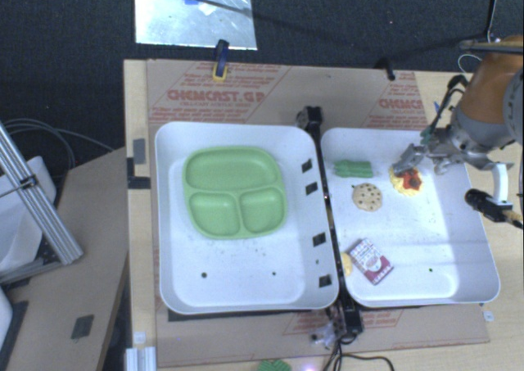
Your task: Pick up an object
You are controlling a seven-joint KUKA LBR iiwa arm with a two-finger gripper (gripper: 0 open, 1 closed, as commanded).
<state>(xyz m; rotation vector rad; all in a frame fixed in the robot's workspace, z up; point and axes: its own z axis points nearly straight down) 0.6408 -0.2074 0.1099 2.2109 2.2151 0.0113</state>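
In the right bin [467,255] lie a green oblong piece [353,169], a round chocolate-chip cookie [367,196], a yellow and red toy [409,183] and a red and white packet [371,261]. My gripper [407,168] reaches in from the right and hangs low over the yellow and red toy, right at its upper edge. The toy rests on the bin floor. The cookie lies just left of the toy, and the green piece is further left, near the bin's back.
The left bin [246,279] holds a light green divided plate [235,191]. Black clips [313,189] line the ridge between the two bins. A yellow-handled clamp [220,61] sits at the bench's back edge.
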